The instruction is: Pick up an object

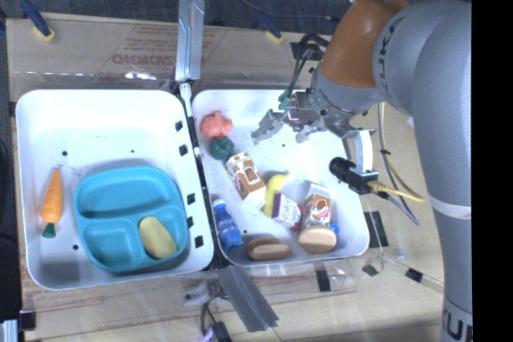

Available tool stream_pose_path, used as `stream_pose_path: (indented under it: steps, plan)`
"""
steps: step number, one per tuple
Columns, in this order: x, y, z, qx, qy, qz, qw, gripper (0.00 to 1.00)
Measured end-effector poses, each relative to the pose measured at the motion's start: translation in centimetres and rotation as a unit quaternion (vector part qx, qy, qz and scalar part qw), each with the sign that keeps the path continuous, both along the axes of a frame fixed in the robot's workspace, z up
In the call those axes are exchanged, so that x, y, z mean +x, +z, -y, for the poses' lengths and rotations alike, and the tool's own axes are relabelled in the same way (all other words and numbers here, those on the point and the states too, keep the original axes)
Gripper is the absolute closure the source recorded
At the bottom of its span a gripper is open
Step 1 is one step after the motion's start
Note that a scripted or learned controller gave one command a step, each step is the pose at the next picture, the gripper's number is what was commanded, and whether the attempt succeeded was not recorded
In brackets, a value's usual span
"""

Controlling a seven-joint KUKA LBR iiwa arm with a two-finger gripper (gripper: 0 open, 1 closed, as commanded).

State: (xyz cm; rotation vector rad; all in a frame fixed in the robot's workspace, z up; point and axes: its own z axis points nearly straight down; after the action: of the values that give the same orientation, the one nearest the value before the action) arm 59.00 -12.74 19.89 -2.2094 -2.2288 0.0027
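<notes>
Right white bin point(240, 102): items crowd its left wall and near edge. Pink-orange round toy point(215, 125) sits by the left wall near the far corner, dark green lump point(222, 146) touching it just below. Brown-white small carton point(244, 175) tilted mid-bin, yellow banana-shaped toy point(275, 187) beside it, purple-white packet point(286, 210) and red-white carton point(318, 209) next to that. Along the near edge: blue bottle point(227, 225) at the left wall, brown sausage-like bread roll point(268, 249), tan bun point(317, 239) toward the near right corner. Far half of this bin, from middle to right wall, is bare floor, open room.

Two-finger gripper point(280, 126) hangs over that bare far part, fingers spread apart, nothing between them, well apart from the pink toy. Grey arm with orange band point(361, 44) comes in from the right over the bin's far right corner, wrist bent down and left.

Left white bin point(32, 116): blue divided plastic tray point(120, 212) near the near edge with a yellow potato-like toy point(158, 237) in its near right compartment; orange carrot toy point(52, 199) along the left wall. Far half bare.
</notes>
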Motion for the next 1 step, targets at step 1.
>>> stream_pose_path:
  steps: [1]
  plan:
    - [-7.12,-10.76,-1.19,0.0007,0.142,0.001,0.9898,0.0]
